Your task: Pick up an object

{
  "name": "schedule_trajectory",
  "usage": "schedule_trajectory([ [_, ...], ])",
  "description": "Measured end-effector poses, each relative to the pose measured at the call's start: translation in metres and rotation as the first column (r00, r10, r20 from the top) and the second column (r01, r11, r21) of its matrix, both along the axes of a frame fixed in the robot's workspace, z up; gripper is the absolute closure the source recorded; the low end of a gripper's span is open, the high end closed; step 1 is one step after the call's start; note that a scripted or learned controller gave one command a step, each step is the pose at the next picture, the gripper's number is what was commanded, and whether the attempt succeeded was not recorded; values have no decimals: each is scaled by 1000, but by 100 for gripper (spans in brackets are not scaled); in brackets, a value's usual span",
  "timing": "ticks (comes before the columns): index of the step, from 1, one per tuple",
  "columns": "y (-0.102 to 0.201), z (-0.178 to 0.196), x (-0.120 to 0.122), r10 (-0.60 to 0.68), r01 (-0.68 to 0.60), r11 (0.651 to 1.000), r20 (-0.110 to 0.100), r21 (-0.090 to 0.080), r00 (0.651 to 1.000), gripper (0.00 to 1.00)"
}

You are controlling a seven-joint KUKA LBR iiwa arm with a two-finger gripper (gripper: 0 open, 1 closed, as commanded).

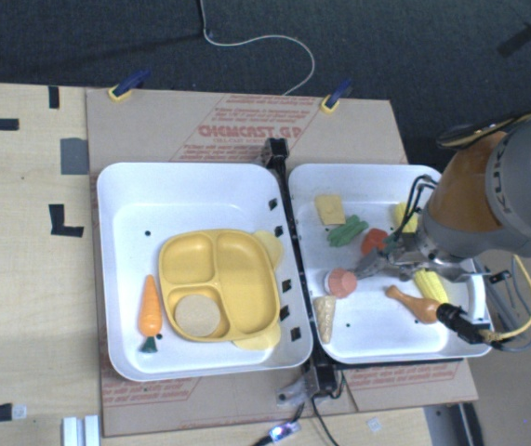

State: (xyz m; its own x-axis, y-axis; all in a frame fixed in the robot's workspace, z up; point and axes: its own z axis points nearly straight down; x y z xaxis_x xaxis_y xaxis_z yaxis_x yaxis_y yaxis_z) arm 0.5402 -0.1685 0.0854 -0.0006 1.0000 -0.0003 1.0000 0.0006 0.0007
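Of the 2 bins, the right bin (pixel 367 342) holds the gripper (pixel 369 266), whose finger spread I cannot tell. The pink round piece (pixel 342 282), probably its target, lies just left of and below the tip.

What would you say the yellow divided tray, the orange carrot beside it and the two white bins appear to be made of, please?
The yellow divided tray looks like moulded plastic with a smooth, slightly glossy finish and rounded compartment walls. The orange carrot with its green stem end seems a plastic toy, uniformly coloured with a faint sheen, though rubber is possible. The two white bins look like thin, formed plastic, smooth with soft highlights at the rounded corners.
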Motion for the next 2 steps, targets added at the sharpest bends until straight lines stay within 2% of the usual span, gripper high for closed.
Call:
schedule_trajectory([
  [1, 0, 10, 0, 0, 0, 1000, 1, -1, 1000, 100],
  [2, -1, 73, 0, 1, -1, 1000, 3, -1, 1000, 100],
])
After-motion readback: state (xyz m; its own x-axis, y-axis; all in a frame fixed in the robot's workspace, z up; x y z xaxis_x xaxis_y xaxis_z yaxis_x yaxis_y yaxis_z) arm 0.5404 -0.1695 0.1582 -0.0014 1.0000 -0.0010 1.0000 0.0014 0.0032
